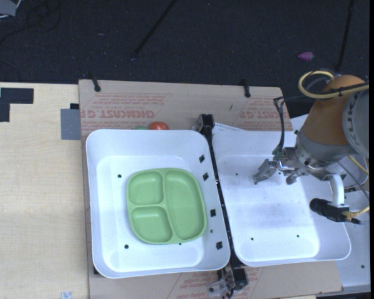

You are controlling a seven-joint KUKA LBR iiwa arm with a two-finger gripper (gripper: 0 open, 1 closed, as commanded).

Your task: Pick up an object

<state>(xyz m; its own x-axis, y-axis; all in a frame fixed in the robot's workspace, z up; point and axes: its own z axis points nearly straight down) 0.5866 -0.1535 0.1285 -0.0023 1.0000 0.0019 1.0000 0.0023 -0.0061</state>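
A light green divided plate point(166, 205) with three compartments lies flat in the middle of the left bin point(106, 167). My gripper point(275, 177) hangs over the upper middle of the right bin point(280, 229), well to the right of the plate. Its two fingers are spread apart, open, with nothing between them. The grey arm with its orange band point(329, 114) comes in from the right edge.
A small red object point(158, 126) peeks out behind the far rim of the left bin, on the cardboard. A black divider point(215, 192) runs between the two bins. A black cable fitting point(327, 210) hangs off the arm over the right bin's right side.
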